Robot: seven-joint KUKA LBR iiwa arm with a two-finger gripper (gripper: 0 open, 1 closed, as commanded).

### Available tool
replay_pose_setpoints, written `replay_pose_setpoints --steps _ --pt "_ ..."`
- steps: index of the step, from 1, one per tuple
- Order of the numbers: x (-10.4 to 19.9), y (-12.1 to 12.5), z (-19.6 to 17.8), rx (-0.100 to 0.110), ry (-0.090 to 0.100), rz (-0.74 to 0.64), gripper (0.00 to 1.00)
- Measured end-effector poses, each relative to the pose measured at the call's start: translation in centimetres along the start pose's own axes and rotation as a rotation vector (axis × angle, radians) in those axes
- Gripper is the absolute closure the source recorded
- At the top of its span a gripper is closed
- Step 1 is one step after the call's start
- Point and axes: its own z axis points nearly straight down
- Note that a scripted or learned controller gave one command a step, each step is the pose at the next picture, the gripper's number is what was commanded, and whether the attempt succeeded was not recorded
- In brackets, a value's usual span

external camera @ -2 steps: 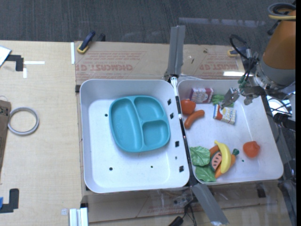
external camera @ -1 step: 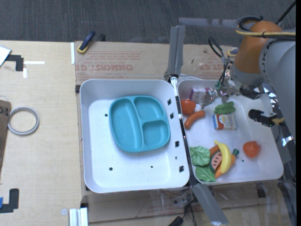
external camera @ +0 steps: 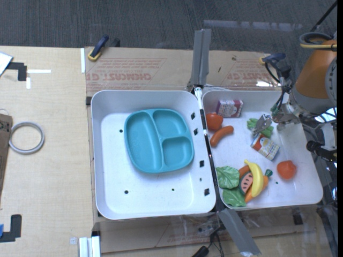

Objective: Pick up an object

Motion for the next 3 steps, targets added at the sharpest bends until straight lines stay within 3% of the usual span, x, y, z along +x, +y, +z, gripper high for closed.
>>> replay_pose_setpoints --steps 1,2,3 --pt "1.4 -3.5 -4.3 0.000 0.001 0.088 0.00" --pt "3.3 -1.6 0.1 0.002 0.001 0.077 0.00" --pt "3.2 -1.5 -0.8 0.001 -0.001 0.075 1.00"
